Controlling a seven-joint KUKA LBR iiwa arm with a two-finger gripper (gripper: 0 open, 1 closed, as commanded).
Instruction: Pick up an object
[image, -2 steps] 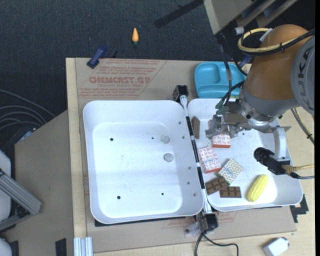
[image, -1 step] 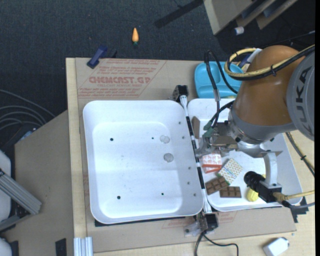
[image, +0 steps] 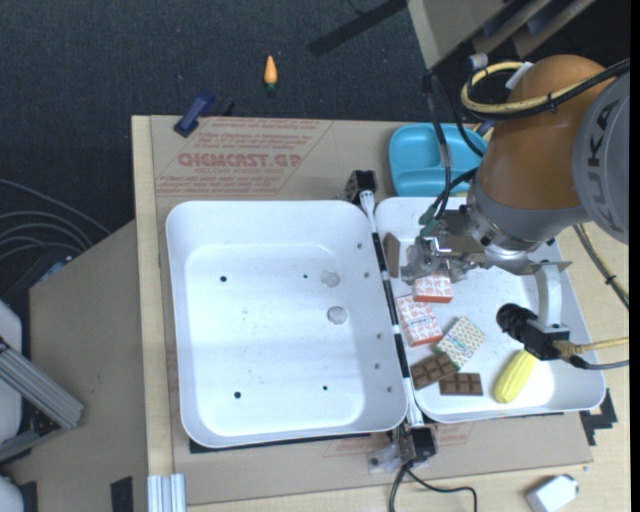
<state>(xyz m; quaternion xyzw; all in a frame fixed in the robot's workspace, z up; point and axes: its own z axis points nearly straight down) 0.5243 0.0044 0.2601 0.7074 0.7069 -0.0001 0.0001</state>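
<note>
My gripper (image: 436, 258) hangs over the back left part of the right bin (image: 570, 395), under the arm's orange band. Directly below it, touching or nearly so, lies a small orange-and-white box (image: 433, 290). Whether the box sits between the fingers is hidden by the wrist. In front of that box lie a red-and-white patterned box (image: 418, 322), a green-speckled box (image: 461, 342), two brown chocolate bars (image: 432, 371) (image: 462, 384) and a yellow corn cob (image: 516, 375).
The left bin (image: 190, 300) holds two small pale round things (image: 337, 316). A brown piece (image: 392, 257) leans by the right bin's left wall. A blue dish (image: 422, 160) stands behind the right bin. A blue thing (image: 193, 115) lies at the bench's back left edge.
</note>
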